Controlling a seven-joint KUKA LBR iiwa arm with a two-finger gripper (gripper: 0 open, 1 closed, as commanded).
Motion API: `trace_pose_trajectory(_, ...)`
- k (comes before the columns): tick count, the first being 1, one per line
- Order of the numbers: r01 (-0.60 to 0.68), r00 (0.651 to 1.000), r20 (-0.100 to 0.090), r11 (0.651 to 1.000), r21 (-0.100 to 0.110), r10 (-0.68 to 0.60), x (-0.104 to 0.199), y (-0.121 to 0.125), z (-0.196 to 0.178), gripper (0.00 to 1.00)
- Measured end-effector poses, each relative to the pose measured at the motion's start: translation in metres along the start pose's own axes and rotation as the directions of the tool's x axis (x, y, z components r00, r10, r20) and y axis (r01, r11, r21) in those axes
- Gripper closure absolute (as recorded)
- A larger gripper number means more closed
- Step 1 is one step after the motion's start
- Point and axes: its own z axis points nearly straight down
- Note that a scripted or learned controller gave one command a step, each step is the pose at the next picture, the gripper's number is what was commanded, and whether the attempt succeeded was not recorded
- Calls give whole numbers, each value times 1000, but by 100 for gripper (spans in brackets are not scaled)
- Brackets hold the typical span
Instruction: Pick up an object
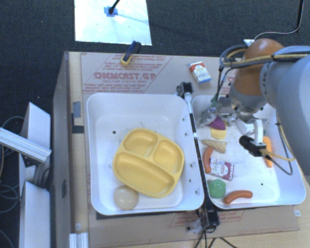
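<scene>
Pincer (233,113): over white bin (263,182); apart or together, cannot tell. Purple-and-yellow toy (217,128): nearest item, just beside pincer, on its yellow-tray (149,161) side.

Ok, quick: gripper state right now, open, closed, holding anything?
Gripper: cannot be told from this view; it is over the right bin, beside the purple-topped toy.

Left bin (108,112): yellow tray (149,161) and pale ball (126,197) take the centre and front, back strip is bare. Right bin (292,190): packet (220,168), green ball (216,188) and sausage (207,159) crowd its left side, arm (289,81) hangs over the back, front-right floor open.
</scene>
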Motion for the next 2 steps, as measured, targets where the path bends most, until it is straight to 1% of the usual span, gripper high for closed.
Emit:
trace_pose_trajectory(1, 0, 1000, 1, 1000, 0, 0, -31, -5, 0, 0)
trace_pose_trajectory(2, 0, 1000, -1, 1000, 1, 0, -1, -58, 0, 0)
